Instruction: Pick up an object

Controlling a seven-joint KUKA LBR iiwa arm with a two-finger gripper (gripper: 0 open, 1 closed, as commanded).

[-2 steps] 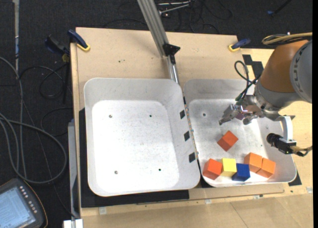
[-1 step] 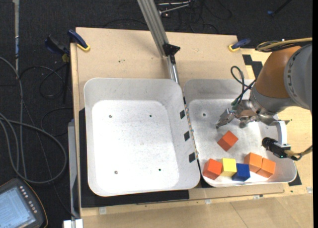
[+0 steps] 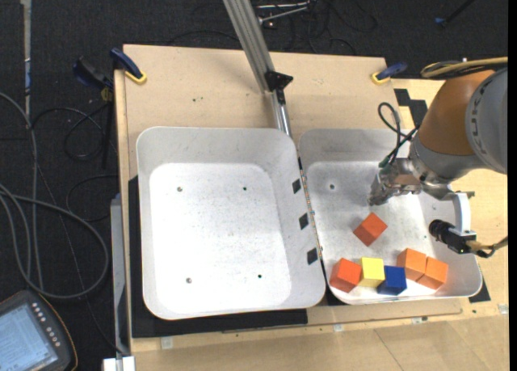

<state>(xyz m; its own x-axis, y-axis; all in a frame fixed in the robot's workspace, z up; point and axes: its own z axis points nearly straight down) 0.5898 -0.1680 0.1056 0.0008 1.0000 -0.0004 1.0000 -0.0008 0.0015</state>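
Gripper (image 3: 381, 191): lowered into the right bin (image 3: 339, 159); opening cannot be told.
Orange cube (image 3: 371, 229): just below, untouched.

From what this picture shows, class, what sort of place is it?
Probably a robotics lab or test cell: a robot arm reaches over two white bins on a clamped wooden bench, with coloured blocks and loose cables around.

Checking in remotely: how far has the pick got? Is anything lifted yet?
Nothing looks lifted. All the blocks lie on the floor of the right bin: a lone orange block and a cluster along the near wall, including the yellow block and blue block. The gripper is low in that bin, just beyond the lone orange block. Grasp and lift remain.
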